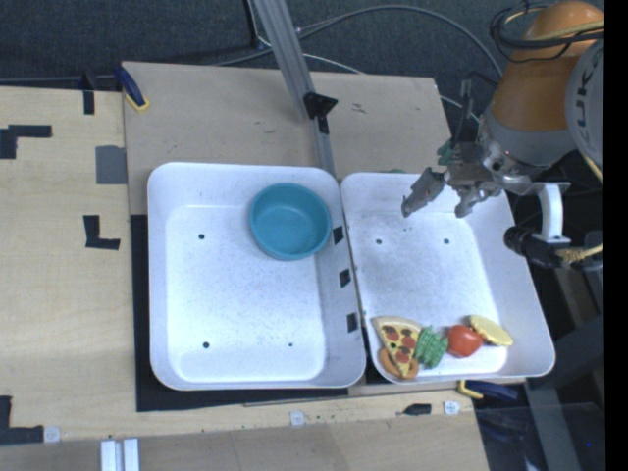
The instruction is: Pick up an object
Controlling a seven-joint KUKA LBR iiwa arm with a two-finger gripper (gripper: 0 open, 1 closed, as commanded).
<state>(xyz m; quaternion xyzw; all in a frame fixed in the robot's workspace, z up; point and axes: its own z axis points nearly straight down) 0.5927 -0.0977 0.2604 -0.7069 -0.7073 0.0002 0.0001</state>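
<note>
Toy food, a pizza slice [395, 344], tomato [464, 340] and others, lies at the right bin's [432, 273] near edge, well apart from the open, unladen hand [443, 200] above its far end.

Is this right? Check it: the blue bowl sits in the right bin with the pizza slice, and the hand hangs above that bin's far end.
One thing is wrong. The blue bowl sits in the left bin, not the right bin. The rest holds: the pizza slice lies in the right bin's near end, and the hand hangs above its far end, as the camera view shows.
</note>
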